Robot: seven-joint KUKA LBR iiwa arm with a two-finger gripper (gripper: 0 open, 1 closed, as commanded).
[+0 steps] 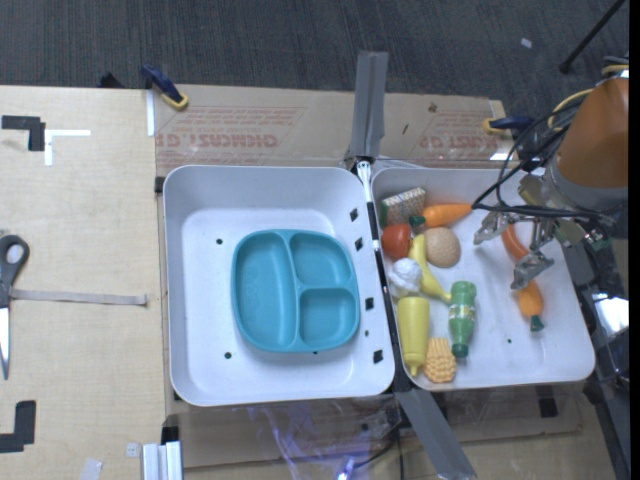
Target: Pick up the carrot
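Your gripper (520,253) hangs with fingers apart over the carrot (529,296) at the frame's right: light, rigid, slippery plastic, so grasp its thick middle.

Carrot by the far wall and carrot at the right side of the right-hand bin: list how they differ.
The far carrot lies crosswise, left to right; the right carrot runs steeply, far to near. The far carrot sits close to the tomato and other toys; the right carrot lies apart on bare floor. The gripper hangs over the right carrot and partly covers it; the far carrot is uncovered. Both are orange and lie in the right bin.
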